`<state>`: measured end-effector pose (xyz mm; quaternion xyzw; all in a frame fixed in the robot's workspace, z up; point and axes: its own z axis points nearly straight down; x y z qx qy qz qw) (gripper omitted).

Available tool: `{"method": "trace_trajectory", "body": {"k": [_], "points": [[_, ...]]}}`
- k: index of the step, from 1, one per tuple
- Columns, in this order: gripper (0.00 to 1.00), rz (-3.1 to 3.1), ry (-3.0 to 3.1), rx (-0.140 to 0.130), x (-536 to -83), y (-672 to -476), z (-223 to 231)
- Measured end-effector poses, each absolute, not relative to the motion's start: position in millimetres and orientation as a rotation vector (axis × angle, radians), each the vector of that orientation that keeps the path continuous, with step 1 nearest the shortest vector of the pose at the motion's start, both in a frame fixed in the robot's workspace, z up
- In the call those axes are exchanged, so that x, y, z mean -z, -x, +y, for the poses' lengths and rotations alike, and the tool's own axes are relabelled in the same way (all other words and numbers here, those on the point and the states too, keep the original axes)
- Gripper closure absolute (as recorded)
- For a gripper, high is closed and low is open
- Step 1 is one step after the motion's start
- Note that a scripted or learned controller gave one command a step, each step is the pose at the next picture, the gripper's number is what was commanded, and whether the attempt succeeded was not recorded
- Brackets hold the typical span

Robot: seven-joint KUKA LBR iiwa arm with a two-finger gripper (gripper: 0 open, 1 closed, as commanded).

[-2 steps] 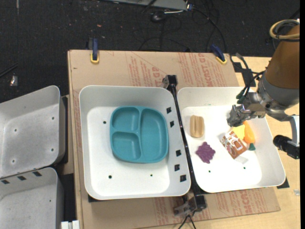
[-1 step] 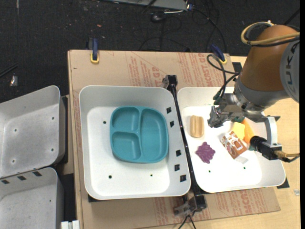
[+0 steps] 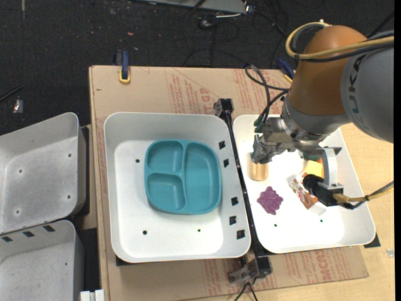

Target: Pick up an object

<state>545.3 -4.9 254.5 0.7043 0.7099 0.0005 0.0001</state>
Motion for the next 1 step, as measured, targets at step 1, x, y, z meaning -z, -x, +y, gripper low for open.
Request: {"method": "trace_trajectory", "body": {"k": [1], "points": [[1.0, 2.233, -2.211, -0.003, -255.9, -550.5, 55.8]]}}
